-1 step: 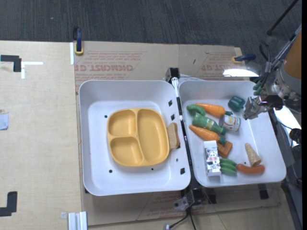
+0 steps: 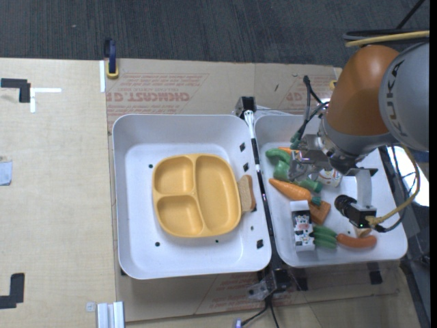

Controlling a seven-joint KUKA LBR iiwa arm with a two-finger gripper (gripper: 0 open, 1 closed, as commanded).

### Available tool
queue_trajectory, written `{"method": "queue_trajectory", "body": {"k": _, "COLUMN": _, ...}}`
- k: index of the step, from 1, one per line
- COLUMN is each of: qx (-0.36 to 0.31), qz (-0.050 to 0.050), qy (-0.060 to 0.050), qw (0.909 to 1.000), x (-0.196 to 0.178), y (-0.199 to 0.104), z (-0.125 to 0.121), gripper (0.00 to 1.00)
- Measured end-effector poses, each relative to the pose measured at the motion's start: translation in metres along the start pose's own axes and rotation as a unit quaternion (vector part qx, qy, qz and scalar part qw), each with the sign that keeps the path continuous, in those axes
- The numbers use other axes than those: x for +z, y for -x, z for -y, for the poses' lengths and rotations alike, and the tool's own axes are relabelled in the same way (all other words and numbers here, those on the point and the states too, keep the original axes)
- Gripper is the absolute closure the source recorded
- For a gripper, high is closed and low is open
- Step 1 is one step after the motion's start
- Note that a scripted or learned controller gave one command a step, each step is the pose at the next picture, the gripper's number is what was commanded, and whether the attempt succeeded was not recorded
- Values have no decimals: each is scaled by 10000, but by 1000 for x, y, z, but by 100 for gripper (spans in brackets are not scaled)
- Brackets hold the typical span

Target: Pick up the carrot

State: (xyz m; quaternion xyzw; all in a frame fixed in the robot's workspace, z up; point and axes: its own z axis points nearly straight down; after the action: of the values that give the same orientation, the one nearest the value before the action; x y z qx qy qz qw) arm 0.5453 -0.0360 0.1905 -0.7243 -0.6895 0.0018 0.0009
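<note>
White right bin (image 2: 392, 248) holds a tapered orange carrot (image 2: 290, 189) under the hand (image 2: 305, 164), whose grip I cannot tell.

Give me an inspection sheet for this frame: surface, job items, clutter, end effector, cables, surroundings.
Surface: bench with two white bins; left bin, right bin.
Job's things: carrot lies in the right bin, slanted, not lifted.
Clutter: yellow divided plate and a bread slice in the left bin; green vegetables, a small cow-print carton and another orange piece in the right bin.
End effector: end effector low over the right bin, above the carrot; finger state unreadable.
Cables: black cable along the arm; yellow cable at right.
Surroundings: dark floor, cardboard sheet under the bins.
</note>
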Motion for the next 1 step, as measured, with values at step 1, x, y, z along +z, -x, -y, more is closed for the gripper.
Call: {"method": "queue_trajectory", "body": {"k": 1, "qx": 1265, "qz": -9, "qy": -3, "qw": 9920, "x": -1, "y": 18, "z": 30, "gripper": 0}}
